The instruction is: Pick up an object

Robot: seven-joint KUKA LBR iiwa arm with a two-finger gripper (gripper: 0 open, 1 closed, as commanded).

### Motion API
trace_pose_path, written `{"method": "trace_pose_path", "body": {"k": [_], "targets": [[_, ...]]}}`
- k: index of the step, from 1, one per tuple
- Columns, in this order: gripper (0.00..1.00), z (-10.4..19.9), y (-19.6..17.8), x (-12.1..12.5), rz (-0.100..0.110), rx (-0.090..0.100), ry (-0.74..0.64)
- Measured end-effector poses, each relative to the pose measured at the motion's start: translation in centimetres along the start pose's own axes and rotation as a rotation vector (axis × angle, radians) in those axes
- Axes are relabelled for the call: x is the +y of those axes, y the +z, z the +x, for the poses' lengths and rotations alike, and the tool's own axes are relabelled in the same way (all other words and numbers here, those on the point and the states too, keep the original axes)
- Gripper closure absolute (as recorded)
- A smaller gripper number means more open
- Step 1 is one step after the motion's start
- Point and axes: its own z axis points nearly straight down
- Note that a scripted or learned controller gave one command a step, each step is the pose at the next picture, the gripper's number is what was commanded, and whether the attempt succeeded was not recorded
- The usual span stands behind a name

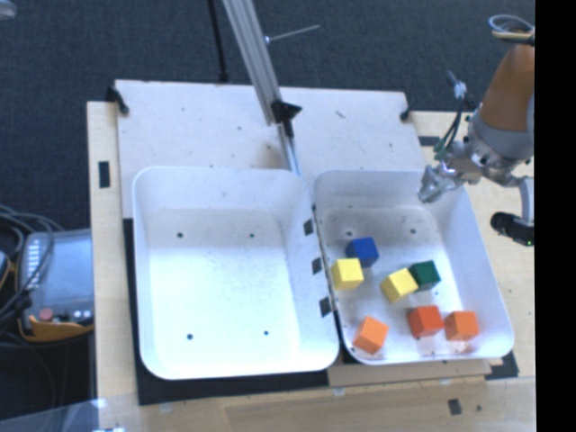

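The right bin point(468, 232) holds several small blocks: a blue one point(363, 249), two yellow ones point(347, 273) point(398, 284), a green one point(425, 273), a red one point(425, 319) and two orange ones point(462, 325) point(371, 334). My gripper point(432, 187) hangs over the bin's far right corner, well behind the blocks, with nothing visible in it. Its tips are small and grey against the bin wall.
The left bin point(153, 268) sits beside the right one. A slanted metal rail point(256, 57) runs down from the top to the gap between the bins. A grey device with cables point(58, 282) lies off the bench at left.
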Motion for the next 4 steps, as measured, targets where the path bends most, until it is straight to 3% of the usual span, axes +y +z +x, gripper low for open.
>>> {"method": "trace_pose_path", "body": {"k": [2, 4], "targets": [[1.0, 0.4, -10.4, 0.0, -0.001, -0.001, -0.002], [1.0, 8.3, -9.3, -2.6, 0.008, 0.002, 0.002]]}}
